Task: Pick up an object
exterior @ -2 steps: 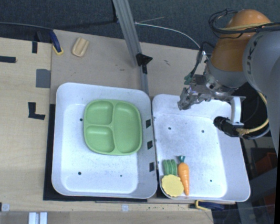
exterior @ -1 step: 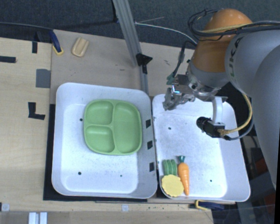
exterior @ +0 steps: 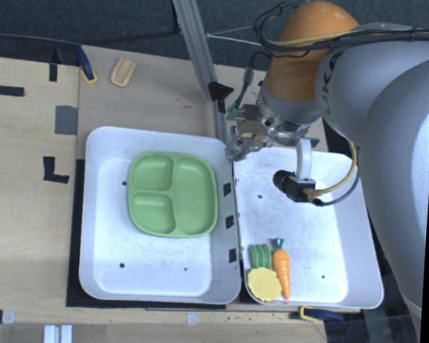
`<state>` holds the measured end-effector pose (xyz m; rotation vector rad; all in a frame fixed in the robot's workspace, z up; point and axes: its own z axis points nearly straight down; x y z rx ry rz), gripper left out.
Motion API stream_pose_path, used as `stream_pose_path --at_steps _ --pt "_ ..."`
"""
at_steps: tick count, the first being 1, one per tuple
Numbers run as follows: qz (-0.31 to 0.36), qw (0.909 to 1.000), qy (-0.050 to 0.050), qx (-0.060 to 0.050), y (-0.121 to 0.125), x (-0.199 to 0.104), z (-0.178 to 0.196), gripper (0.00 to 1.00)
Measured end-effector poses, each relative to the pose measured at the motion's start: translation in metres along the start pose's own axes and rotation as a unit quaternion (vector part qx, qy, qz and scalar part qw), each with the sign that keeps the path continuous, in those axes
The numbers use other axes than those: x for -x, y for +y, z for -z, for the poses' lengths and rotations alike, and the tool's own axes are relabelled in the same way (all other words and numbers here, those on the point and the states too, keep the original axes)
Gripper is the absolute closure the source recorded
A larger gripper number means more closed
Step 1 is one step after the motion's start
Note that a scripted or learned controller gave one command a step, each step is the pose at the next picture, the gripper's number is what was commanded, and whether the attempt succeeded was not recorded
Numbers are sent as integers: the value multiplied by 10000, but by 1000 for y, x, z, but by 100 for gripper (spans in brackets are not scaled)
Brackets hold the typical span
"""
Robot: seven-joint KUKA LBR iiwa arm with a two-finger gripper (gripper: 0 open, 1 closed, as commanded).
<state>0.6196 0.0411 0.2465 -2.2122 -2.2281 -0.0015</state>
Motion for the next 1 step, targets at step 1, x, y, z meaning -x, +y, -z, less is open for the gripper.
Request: stream_pose_path --at_steps 1 --pt "-5 10000 -4 -4 4 -45 -2 100"
